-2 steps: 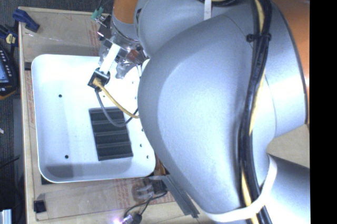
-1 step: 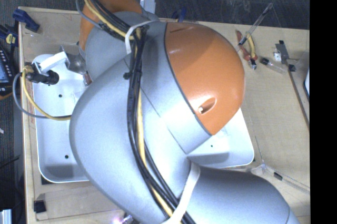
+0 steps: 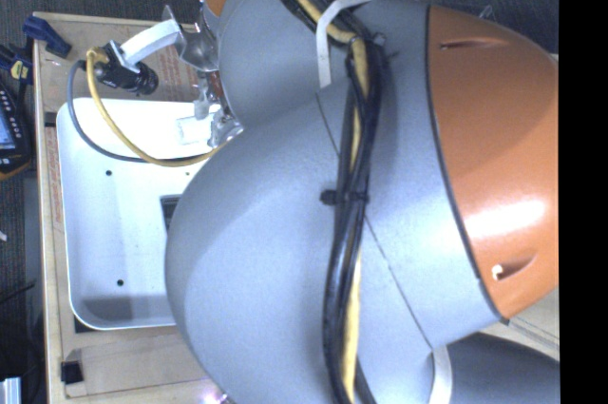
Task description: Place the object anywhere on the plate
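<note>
Arm (image 3: 380, 202) sprawled over the white bin (image 3: 104, 231) on the surface — pincer grip impossible to tell, object and plate hidden beneath — so placement likely unfinished, progress unjudgeable.

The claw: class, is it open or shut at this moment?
Cannot tell. The grey arm blocks most of the view above the white bin, so the claw's state is hidden.
</note>
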### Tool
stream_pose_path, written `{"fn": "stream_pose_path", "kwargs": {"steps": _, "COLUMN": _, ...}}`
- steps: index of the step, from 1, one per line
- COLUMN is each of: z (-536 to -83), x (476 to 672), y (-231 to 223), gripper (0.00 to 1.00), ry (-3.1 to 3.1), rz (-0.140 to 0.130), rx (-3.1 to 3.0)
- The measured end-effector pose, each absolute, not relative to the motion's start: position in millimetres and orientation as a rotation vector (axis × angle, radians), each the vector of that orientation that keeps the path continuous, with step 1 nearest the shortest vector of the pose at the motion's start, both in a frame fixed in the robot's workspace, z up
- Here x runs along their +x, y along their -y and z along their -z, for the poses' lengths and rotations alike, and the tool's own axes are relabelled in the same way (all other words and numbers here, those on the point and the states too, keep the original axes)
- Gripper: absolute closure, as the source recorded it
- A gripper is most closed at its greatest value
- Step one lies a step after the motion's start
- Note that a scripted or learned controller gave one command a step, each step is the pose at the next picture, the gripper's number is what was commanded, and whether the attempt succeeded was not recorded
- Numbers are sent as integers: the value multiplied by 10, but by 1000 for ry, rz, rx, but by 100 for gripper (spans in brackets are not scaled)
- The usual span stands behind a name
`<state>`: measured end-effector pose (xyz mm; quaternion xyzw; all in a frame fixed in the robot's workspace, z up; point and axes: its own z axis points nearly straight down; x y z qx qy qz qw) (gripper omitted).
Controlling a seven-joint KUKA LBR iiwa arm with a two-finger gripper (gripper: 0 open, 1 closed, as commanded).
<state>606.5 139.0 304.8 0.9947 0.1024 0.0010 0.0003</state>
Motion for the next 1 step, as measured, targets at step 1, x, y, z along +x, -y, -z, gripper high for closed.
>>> {"fn": "stream_pose_path", "kwargs": {"steps": 1, "z": -3527, "x": 6484, "y": -937, "gripper": 100, "ry": -621, "rz": 9, "rx": 3082}}
